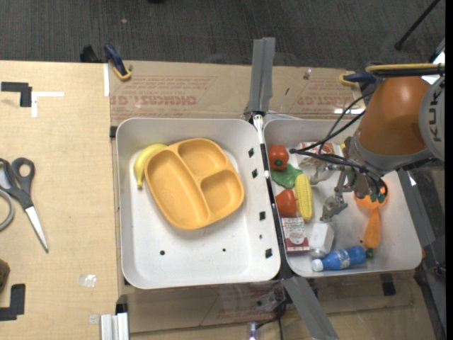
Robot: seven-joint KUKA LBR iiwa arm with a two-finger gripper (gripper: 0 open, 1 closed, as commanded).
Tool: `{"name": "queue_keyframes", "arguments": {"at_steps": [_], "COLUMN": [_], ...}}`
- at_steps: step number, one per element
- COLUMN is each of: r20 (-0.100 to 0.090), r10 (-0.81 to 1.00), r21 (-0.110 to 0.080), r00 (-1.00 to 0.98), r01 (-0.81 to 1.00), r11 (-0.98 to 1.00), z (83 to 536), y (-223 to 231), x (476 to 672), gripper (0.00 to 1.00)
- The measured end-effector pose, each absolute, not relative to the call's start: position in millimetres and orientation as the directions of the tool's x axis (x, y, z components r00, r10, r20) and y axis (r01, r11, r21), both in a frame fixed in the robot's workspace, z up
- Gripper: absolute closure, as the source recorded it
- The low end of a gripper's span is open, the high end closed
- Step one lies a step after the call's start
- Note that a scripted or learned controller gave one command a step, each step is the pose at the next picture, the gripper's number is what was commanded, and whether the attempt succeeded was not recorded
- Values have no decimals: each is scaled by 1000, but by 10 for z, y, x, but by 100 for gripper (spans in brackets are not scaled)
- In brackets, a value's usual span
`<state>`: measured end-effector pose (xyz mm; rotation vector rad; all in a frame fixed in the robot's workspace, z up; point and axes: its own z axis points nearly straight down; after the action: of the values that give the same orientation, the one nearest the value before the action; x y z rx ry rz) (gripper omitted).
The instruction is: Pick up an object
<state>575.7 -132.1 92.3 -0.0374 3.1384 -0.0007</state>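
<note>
We see the gripper (338, 198) hanging low over the middle of the right bin (410, 257), its thin fingers (333, 207) parted and grasping nothing. Nearest on its left lies the corn cob (304, 195), long axis running from the bin's far edge toward its near edge. We judge the blue bottle (341, 258), along the near edge, the farther reach

Smooth white plastic bins (141, 261) are looking semi-glossy; the orange three-compartment plastic plate (195, 183) is shining slightly. The pale wooden bench top (56, 190) is looking matt, the brown cardboard sheet (184, 94) dull.
</note>
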Motion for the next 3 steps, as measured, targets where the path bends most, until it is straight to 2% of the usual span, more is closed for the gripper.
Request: {"name": "queue_keyframes", "arguments": {"at_steps": [1, 2, 3], "r20": [28, -5, -6], "r10": [-77, -82, -184], "r21": [0, -2, -3], "r00": [-997, -997, -983], "r01": [-77, -82, -184], "r11": [997, 997, 983], "z": [885, 932, 933], "y": [-1063, -1105, -1384], "x": [6465, 6043, 5635], "gripper": [0, 0, 0]}}
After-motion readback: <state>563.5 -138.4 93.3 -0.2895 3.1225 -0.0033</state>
